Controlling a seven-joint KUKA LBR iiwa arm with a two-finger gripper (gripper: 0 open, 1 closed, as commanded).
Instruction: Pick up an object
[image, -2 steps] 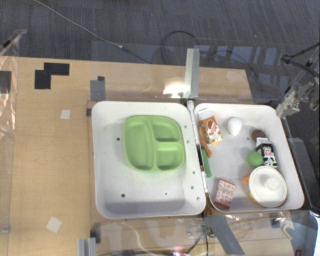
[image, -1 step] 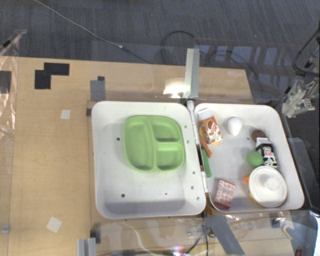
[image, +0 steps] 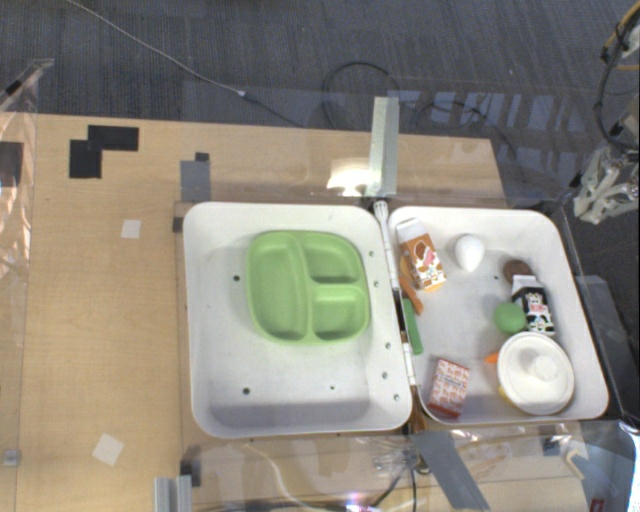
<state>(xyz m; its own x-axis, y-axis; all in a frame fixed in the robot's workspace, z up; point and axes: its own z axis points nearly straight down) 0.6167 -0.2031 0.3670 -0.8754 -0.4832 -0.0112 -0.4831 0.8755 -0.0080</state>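
The gripper (image: 608, 188) is at the far right of the frame, above the bins, and I cannot tell if it is open or closed. The right bin (image: 560, 235) holds a carton (image: 421, 262), a white ball (image: 468, 251), a green ball (image: 510, 317) and a white bowl (image: 536, 372). A green plate (image: 305, 287) lies in the left bin (image: 215, 330).
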